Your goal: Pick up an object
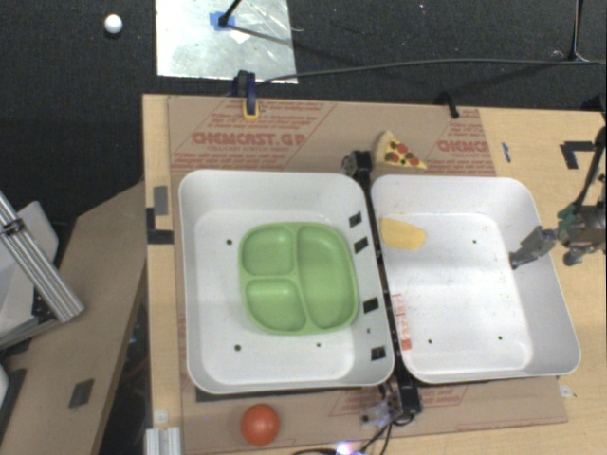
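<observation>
While the gripper (545,245) hangs over the right rim of the right bin (493,349), I honestly can't tell whether it's released or clenched, it's too small and dark at that edge, though nothing looks caught in it. The only thing in that bin is a flat yellow piece (403,234), sitting in the far-left corner, close to the wall shared with the other bin. So from the gripper it lies straight across the bin toward the left and a touch toward the far edge, well apart, with bare white floor between. Its long axis runs roughly left-right, along the far wall.

Left bin (213,349) holds a green tray (299,278) with three compartments, all looking bare, parked about mid-bin.

Outside the bins on the bench: a pizza slice (400,152) just beyond the far edge of the right bin near the seam, and a red ball (259,424) off the near edge of the left bin.

My guess is the yellow piece is the easiest target, being nearest, but it's flat and close to the wall, so a grab could slip.
</observation>
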